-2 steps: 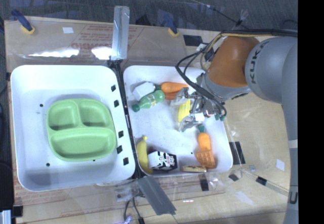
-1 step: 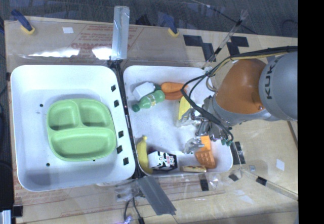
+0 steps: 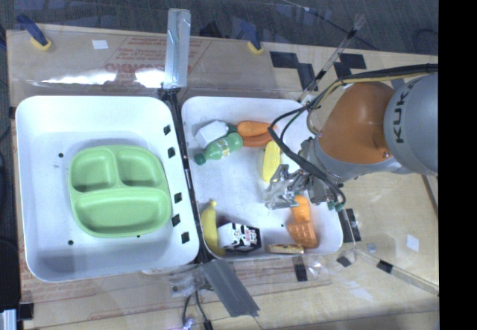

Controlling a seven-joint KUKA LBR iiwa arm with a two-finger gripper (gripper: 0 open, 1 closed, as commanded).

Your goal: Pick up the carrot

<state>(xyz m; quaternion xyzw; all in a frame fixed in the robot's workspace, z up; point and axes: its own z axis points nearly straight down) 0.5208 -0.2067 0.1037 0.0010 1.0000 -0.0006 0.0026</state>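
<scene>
The carrot [image 3: 254, 130] is orange and long, and lies on its side at the far end of the right bin [image 3: 237, 188], touching the tip of a green bottle [image 3: 220, 147]. My gripper [image 3: 282, 191] hangs low over the right half of this bin, well on the near side of the carrot. It sits just below a yellow corn cob [image 3: 271, 161] and just above an orange ridged piece [image 3: 302, 221]. I see nothing of the carrot at the gripper. The grey arm with its orange band [image 3: 350, 127] covers the bin's right rim.
Beside the bottle lies a white object [image 3: 211, 130]. Along the near wall lie a banana [image 3: 209, 228], a black-and-white carton [image 3: 241, 236] and a tan piece [image 3: 286, 249]. The left bin [image 3: 37, 172] holds a green divided plate [image 3: 118, 189].
</scene>
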